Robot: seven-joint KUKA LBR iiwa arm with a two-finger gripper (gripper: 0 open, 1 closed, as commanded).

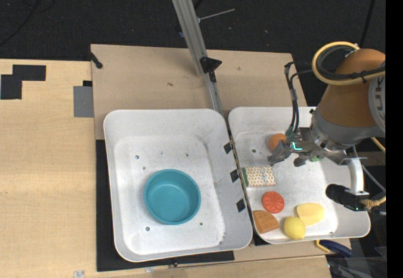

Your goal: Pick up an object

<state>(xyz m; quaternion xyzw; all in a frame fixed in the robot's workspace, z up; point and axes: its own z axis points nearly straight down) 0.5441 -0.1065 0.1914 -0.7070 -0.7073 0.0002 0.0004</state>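
Objects for picking lie in the right bin (252, 121): an orange ball (276, 141) near the bin's middle, a pale patterned square pad (260, 176) just below it, a red disc (272, 201), a tan wedge like toast (265, 221), and two yellow pieces, one rounded (294, 227) and one oblong (310, 212), close together at the lower edge. The gripper (281, 155) hangs low over this bin, just beside the orange ball and above the patterned pad; whether the jaws are open or closed cannot be told, and nothing is seen between them. The grey arm with its orange band (350, 97) enters from the right, trailing a black cable. The left bin (119, 126) holds a teal bowl (172, 195), upright, well apart from the gripper. Black clips join the two bins at their shared rim. Both bins rest on a light wooden desk (44, 157) over a black mat. A slanted aluminium rail (189, 19) rises behind the bins against dark carpeted floor.
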